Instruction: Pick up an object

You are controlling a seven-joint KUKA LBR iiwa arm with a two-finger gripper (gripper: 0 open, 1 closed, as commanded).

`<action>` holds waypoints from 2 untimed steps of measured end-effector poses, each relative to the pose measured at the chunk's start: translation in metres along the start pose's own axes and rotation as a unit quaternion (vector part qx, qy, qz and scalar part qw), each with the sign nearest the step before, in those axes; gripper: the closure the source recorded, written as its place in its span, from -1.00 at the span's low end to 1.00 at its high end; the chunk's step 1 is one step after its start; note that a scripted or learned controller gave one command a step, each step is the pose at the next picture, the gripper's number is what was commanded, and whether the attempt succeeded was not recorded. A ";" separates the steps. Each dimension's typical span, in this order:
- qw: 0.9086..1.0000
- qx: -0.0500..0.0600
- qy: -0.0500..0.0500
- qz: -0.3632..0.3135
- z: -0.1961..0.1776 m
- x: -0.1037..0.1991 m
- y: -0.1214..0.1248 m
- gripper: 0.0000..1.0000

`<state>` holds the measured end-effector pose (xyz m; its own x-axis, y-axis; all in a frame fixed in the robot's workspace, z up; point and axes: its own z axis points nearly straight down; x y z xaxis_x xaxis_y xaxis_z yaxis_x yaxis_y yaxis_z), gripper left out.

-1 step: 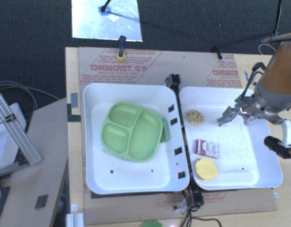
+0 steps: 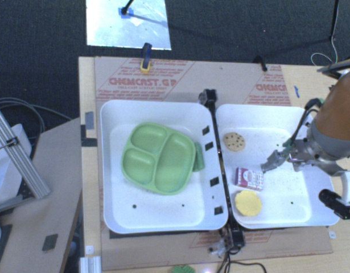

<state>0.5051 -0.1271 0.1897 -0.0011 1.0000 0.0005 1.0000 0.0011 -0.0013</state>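
While the arm is reaching in from the right, a yellow round disc (image 2: 248,203) is lying at the near left of the right bin (image 2: 288,218). Just beyond it, a small red-and-white carton (image 2: 249,178) is resting flat. The pincer (image 2: 272,162) is hovering just right of the carton, apart from it; whether it is spread cannot be told. Farther back a cookie (image 2: 234,141) is sitting. A green divided plate (image 2: 159,158) is occupying the left bin (image 2: 115,209) on the surface (image 2: 180,75).
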 end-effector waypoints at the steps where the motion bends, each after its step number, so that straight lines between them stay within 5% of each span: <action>1: 1.000 0.000 0.001 -0.002 0.048 0.032 -0.019 -1.00; 2: 1.000 -0.001 0.000 0.001 0.107 -0.028 -0.018 -1.00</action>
<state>0.4866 -0.1546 0.0825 0.0015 1.0000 -0.0003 1.0000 -0.0015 0.0003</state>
